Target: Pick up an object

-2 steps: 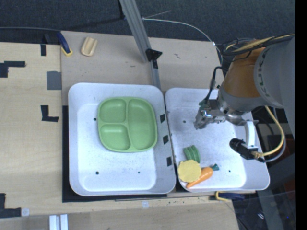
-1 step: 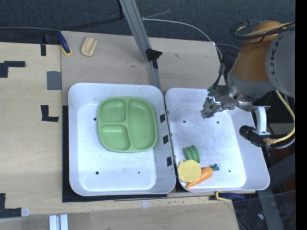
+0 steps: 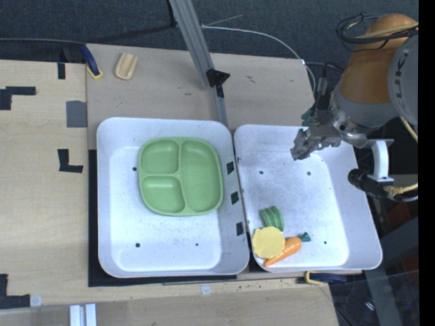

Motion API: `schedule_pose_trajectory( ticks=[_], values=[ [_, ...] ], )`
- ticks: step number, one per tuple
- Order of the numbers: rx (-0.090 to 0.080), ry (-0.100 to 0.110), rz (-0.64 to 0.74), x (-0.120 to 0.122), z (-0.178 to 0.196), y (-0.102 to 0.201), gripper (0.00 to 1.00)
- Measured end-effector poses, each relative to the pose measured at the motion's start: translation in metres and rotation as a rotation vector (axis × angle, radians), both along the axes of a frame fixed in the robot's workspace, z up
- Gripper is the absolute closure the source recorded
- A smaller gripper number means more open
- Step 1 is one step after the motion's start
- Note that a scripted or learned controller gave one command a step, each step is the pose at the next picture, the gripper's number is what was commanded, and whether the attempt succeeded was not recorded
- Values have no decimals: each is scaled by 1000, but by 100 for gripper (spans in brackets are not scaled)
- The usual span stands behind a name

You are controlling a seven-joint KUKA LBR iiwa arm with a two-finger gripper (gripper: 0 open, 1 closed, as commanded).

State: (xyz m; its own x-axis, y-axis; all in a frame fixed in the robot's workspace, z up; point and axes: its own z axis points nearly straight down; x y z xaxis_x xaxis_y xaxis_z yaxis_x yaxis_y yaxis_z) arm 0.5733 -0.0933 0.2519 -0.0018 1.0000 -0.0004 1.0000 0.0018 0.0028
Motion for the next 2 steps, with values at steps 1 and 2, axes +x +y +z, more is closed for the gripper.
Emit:
schedule_pose_trajectory(
  ticks=[1,2],
  values=[
    [2,4,4,-10,3,49,100],
    [2,7,4,-27,-15,104,100]
  ],
)
